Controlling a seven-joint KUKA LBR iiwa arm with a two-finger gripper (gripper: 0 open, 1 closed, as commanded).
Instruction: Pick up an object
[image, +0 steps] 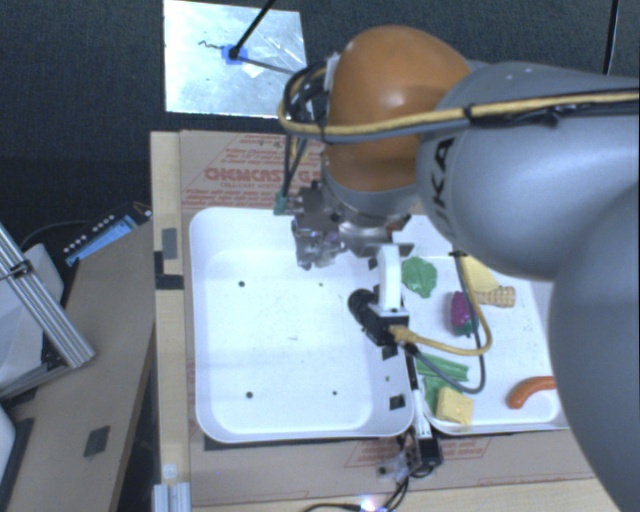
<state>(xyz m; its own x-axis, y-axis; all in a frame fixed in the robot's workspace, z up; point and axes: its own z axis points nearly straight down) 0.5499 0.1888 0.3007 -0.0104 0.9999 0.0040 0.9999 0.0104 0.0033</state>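
My gripper (318, 250) hangs over the far right part of the left white bin (270, 340), under the orange wrist band. Nothing shows between it and the bin floor. The right bin (500, 425) holds the loose objects: a green leafy piece (420, 277), a purple piece (461, 313), a yellow corn cob (492, 292), a green bean-like piece (442, 366), a yellow block (455, 407) and an orange carrot (528, 392). The arm's grey body hides much of the right bin.
The divider between the two bins (408, 380) runs just right of the gripper. A cardboard sheet (235, 170) lies under the bins. A metal frame (40, 320) stands at the left of the bench.
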